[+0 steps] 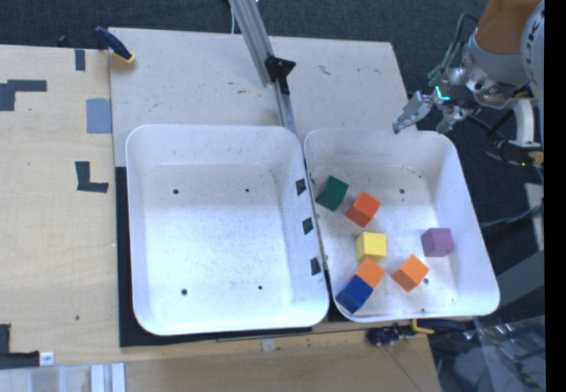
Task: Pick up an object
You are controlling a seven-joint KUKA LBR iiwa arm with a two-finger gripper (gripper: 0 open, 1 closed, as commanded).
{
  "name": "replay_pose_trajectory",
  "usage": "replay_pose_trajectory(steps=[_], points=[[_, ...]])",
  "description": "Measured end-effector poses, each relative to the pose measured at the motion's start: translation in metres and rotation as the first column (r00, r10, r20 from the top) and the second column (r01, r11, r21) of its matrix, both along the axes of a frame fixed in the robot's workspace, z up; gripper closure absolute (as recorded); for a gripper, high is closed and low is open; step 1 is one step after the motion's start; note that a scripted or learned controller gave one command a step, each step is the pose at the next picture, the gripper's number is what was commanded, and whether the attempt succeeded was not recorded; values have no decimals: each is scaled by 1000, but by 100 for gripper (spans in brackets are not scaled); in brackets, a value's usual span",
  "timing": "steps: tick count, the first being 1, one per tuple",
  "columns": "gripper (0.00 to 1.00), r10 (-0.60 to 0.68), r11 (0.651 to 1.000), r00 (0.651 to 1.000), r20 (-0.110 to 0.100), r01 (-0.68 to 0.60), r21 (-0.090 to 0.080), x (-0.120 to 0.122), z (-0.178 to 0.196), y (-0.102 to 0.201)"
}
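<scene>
In the right bin (460, 178) lie several small blocks: a green one (332, 193), a red-orange one (363, 209), a yellow one (371, 246), a purple one (437, 242), two orange ones (410, 272) (370, 272) and a blue one (355, 294). My gripper (426, 114) hangs over the bin's far right corner, well above and apart from the blocks. Its fingers are spread, with nothing between them.
The left bin (141, 160) stands beside the right one, their walls touching. A slanted metal rail (252, 19) crosses the bench behind the bins. A blue and yellow tool (115, 45) lies at the bench's far left. Cables hang at the right.
</scene>
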State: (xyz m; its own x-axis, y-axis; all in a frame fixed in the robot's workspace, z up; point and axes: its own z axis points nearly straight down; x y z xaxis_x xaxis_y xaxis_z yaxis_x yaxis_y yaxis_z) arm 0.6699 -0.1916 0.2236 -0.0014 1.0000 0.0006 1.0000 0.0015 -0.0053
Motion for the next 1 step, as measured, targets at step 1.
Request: replay_pose_trajectory(steps=[1], points=[[0, 1, 1000, 1000, 3, -1, -2, 1, 3, 0]])
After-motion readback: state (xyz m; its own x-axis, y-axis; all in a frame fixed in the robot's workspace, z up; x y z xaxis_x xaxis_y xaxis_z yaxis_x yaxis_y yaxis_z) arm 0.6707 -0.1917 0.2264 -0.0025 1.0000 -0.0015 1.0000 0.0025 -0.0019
